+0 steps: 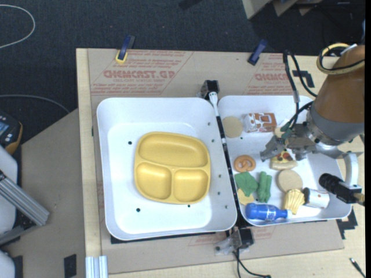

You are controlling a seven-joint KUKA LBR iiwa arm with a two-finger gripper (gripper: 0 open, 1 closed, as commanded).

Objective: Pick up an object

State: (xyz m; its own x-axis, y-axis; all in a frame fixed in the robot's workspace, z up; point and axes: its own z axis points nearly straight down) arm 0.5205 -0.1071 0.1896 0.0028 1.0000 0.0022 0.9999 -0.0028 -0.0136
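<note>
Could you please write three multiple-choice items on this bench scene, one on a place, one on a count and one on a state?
1. Where does the yellow tray lie?
A. in the left bin
B. in the right bin
C. on the cardboard outside the bins

2. How many compartments does the yellow tray have?
A. two
B. three
C. five

3. How does the blue bottle rest?
A. upright in the left bin
B. hanging from the pincer
C. on its side by the right bin's near wall

Answers:
1. A, since the tray sits in the middle of the left bin.
2. B, since one long section lies above two smaller ones.
3. C, since it lies flat in the right bin, well apart from the pincer, which is over the small toy foods.
</note>
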